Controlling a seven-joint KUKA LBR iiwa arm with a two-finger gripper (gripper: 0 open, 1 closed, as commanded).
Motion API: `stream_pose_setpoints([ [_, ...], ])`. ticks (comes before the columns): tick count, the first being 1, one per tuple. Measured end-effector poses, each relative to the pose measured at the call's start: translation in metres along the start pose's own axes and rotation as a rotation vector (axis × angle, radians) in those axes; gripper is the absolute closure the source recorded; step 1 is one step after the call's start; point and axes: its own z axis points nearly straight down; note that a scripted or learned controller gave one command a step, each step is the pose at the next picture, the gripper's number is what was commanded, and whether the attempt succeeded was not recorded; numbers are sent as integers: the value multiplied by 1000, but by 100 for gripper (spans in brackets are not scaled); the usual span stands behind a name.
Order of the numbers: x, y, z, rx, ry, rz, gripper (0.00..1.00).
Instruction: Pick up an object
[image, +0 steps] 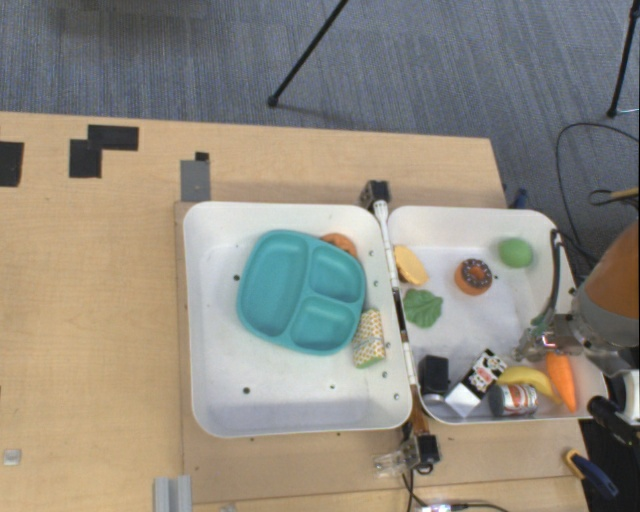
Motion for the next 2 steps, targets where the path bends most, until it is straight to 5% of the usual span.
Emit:
stream_pose_setpoints([
  [2, 0, 0, 0, 0, 0, 0, 0],
])
